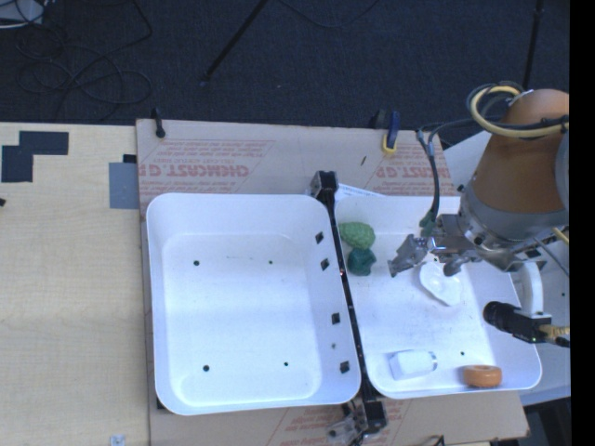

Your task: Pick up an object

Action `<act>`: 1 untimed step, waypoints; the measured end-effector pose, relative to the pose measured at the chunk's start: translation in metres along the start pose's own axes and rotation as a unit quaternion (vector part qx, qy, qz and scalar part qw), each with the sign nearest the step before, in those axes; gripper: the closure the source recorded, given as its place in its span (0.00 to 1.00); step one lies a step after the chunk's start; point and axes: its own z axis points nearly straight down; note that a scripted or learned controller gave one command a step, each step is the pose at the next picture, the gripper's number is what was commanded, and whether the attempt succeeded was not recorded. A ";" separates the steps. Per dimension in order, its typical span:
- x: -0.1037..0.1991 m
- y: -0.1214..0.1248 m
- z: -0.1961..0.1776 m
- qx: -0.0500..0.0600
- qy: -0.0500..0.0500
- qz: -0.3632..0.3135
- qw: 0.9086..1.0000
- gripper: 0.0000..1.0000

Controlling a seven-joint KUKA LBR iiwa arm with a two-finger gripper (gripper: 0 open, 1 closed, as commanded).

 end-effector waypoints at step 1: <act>-0.002 0.061 0.155 -0.003 -0.002 0.000 1.000 0.00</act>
